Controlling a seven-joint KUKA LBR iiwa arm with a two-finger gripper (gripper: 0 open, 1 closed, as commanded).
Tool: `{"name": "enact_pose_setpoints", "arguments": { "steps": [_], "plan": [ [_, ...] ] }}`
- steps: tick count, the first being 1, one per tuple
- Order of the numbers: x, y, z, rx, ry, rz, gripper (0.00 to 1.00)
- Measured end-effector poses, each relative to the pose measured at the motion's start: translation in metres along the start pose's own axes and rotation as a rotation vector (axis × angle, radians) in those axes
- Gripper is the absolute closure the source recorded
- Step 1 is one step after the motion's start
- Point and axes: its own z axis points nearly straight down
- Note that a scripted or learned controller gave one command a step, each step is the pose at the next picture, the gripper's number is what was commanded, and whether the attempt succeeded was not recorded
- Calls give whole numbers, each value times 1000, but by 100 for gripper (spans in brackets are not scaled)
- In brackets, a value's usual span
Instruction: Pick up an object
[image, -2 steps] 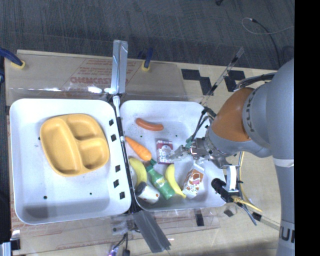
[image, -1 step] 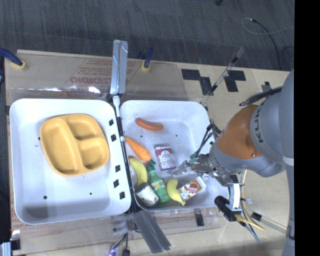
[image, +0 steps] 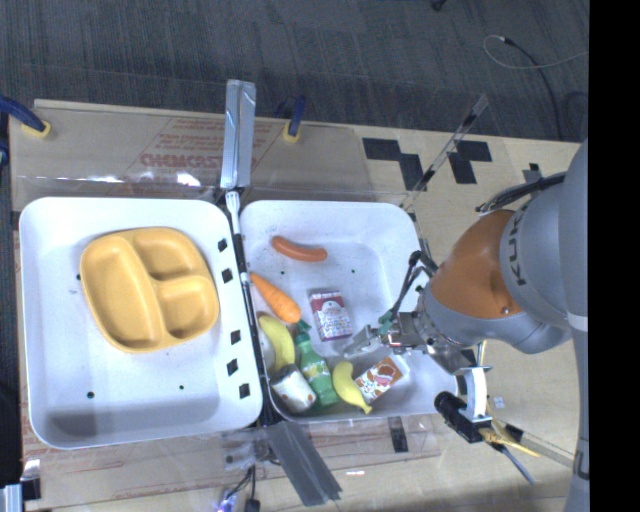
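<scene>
gripper (image: 375, 338) low in right bin (image: 395, 225), beside red packet (image: 331, 314).

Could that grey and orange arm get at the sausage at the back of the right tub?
Probably yes. The sausage lies alone on bare white floor, nothing on or against it, and the gripper is already over the same bin.
</scene>
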Motion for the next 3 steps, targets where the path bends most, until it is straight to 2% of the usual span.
{"name": "enact_pose_setpoints", "arguments": {
  "steps": [1,2,3],
  "plan": [
    [70,71,0,0,-1,146,0],
    [67,135,0,0,-2,74,0],
    [75,77,-31,0,-2,20,0]
  ]
}}
